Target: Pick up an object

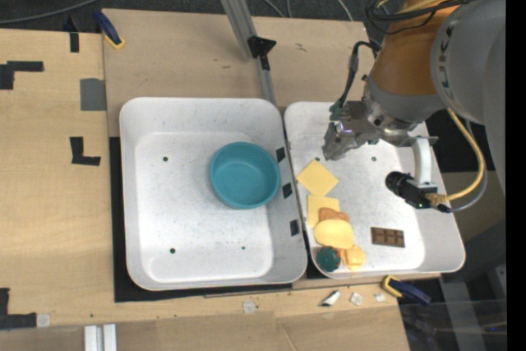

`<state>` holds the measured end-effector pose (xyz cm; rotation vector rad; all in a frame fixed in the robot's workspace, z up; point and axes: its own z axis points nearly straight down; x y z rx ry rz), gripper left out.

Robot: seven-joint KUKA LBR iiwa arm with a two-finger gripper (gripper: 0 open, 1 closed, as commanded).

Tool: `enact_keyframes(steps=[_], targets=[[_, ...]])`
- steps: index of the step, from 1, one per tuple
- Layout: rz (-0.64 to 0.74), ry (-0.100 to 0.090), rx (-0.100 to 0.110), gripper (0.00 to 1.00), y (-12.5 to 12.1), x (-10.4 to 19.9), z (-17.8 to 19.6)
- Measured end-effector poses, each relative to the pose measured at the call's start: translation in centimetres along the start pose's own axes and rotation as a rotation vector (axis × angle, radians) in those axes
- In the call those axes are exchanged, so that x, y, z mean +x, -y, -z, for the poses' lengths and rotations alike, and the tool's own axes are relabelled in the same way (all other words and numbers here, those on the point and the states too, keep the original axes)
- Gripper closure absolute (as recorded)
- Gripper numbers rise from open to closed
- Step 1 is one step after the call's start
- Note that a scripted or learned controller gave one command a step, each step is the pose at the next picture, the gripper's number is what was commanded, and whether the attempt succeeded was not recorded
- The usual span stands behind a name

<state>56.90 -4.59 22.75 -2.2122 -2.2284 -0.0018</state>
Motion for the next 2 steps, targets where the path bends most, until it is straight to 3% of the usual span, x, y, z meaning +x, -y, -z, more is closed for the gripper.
enact_keyframes(steps=[2], targets=[[-0.001, 0.000, 0.001, 1.00, -1.8, 10.1, 0.4]])
